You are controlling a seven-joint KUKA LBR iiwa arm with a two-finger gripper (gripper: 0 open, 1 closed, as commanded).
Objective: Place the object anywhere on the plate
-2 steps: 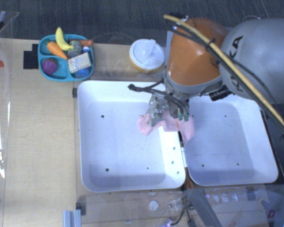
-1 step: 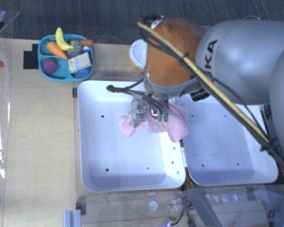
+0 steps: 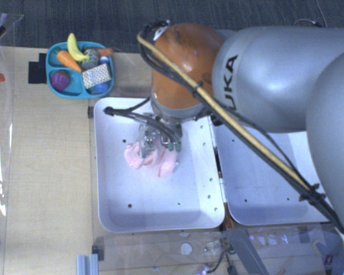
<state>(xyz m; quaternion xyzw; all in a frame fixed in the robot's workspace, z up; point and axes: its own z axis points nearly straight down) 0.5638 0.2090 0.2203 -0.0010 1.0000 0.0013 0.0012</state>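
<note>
A pale pink, lumpy object (image 3: 136, 156) lies in the middle of the left white bin (image 3: 132, 211). My gripper (image 3: 158, 143) points down right over its upper part, and pink shows on both sides of it. The arm's orange band (image 3: 180, 67) and grey body cover the bin's far right part. The blue divided plate (image 3: 56, 94) sits on the bench beyond the bin's far left corner, well apart from the gripper. It holds a banana (image 3: 75, 47), a carrot (image 3: 67, 60), a purple piece (image 3: 60, 80) and a speckled block (image 3: 97, 74).
The right white bin (image 3: 264, 208) lies next to the left one, mostly under the arm. A black cable (image 3: 126, 114) runs from the gripper toward the left bin's far left corner. A clear panel stands along the bench's left side.
</note>
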